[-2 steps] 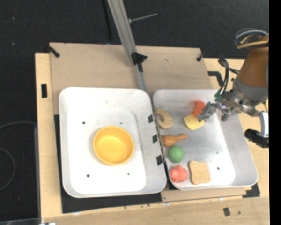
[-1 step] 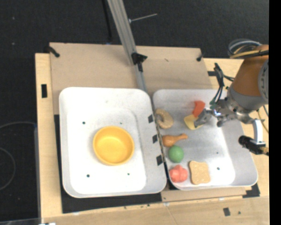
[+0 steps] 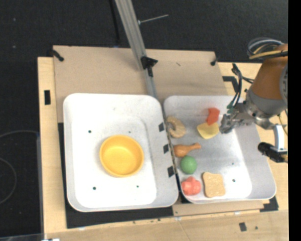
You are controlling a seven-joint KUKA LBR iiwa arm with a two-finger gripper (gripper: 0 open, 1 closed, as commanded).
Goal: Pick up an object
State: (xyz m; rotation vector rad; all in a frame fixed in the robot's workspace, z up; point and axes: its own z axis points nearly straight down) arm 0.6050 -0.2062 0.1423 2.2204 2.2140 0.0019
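I see the yellow wedge point(image 3: 207, 130), a cheese-like piece, lying flat on the floor of the right bin point(image 3: 251, 172), in its upper half. The gripper point(image 3: 226, 124) sits just beside the wedge on its right, close enough that I cannot tell whether it touches; whether the jaws are open or shut I cannot tell either, since the dark metal blurs together, and I see nothing clearly held between them. The arm point(image 3: 268, 87), grey with its orange band, comes in from the right of the wedge, over the bin's right rim.

Just above the wedge, near its upper right corner, stands a small red-orange piece point(image 3: 212, 116). To the left of the wedge, near the bin's left wall, lies a tan, lumpy pastry-like item point(image 3: 176, 127). Below and left of the wedge is a brown drumstick shape point(image 3: 186, 148), and below that a green ball point(image 3: 189, 164). Further down from the wedge, near the bin's lower edge, a red round fruit point(image 3: 191, 186) and a slice of toast point(image 3: 213, 184) lie side by side.

Well to the left of the wedge, the left bin point(image 3: 80, 114) holds a yellow bowl point(image 3: 122, 155), upright, roughly at its middle. Both bins rest on the tan table point(image 3: 110, 69). A grey metal pole point(image 3: 133, 29) rises above and left of the wedge.
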